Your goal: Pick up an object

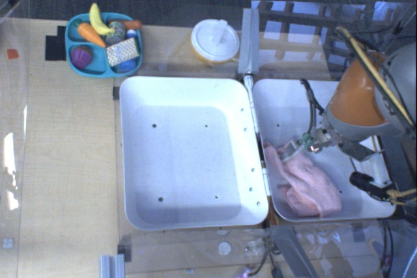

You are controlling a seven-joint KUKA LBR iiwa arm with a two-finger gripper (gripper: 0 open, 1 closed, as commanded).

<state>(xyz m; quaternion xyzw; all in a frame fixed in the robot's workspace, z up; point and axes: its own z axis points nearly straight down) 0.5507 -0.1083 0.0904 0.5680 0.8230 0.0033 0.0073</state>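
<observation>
A crumpled pink cloth (302, 183) lies in the right bin (280, 107), against its left wall and front edge. My gripper (301, 144) hangs low over the cloth's upper end, at the end of the grey arm with the orange band (355, 101). The gripper's tip sits right at the cloth's top edge. Whether it touches the fabric is hard to judge.
The left bin (189, 146) sits beside the right one. Behind the bins on the bench are a blue divided tray (103, 43) of toy food and a lidded white-and-yellow bowl (215, 41). Cables and metal framing crowd the right side.
</observation>
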